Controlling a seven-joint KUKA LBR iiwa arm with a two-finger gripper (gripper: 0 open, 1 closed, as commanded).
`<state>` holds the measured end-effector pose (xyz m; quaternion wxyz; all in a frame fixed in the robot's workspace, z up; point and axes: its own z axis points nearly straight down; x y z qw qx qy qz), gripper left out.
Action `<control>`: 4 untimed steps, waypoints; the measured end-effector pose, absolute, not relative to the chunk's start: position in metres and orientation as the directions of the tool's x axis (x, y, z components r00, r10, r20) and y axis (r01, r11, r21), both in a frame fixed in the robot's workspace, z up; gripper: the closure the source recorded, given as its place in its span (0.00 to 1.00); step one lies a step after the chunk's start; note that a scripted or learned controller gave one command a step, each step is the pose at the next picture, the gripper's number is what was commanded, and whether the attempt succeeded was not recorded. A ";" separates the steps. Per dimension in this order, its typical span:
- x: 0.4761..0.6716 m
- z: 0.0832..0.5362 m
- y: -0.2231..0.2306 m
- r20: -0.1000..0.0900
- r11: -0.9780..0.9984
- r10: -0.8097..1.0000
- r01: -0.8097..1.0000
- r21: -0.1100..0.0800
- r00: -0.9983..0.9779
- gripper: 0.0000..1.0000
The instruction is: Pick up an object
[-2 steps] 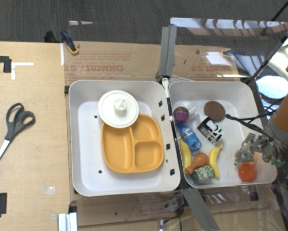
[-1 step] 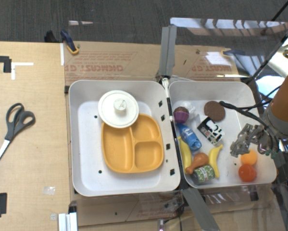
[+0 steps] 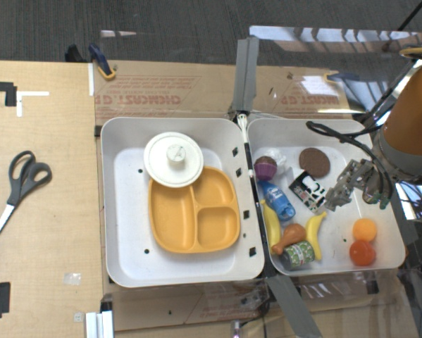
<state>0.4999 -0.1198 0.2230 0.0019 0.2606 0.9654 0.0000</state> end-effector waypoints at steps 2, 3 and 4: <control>0.547 0.104 -0.127 -0.005 0.818 0.575 0.575 0.000 -0.818 0.00; 0.517 0.096 -0.123 -0.013 0.762 0.647 0.647 0.004 -0.762 0.00; 0.517 0.104 -0.123 -0.011 0.763 0.646 0.646 0.002 -0.763 1.00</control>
